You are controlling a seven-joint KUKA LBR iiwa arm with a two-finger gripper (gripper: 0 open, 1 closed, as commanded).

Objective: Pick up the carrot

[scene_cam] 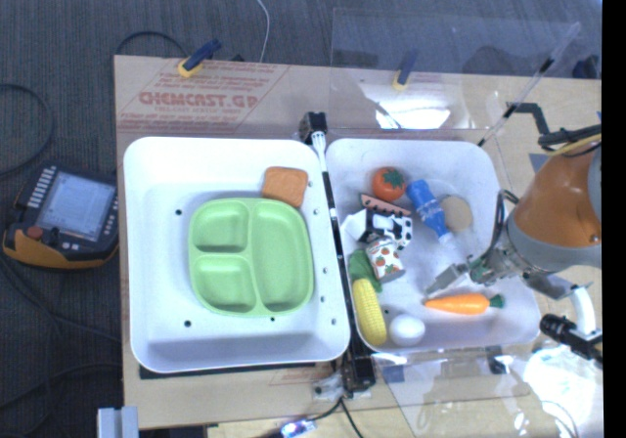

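Looking down on the desk [196,84]: two white bins side by side. Left bin [156,231] carries a green divided plate [251,255] and a slice of toast [285,186]. Right bin [479,172] is the cluttered one: tomato [388,183], blue bottle [426,207], corn cob [368,310], egg [407,330]. Arm [558,211] reaches in from the right, gripper [460,273] low, just above the carrot [456,304], looks staged for a descent. Fingers appear parted, gripping nothing. Carrot lies flat near the front wall, long axis roughly left-right, green top toward the arm, tip pointing at the egg.
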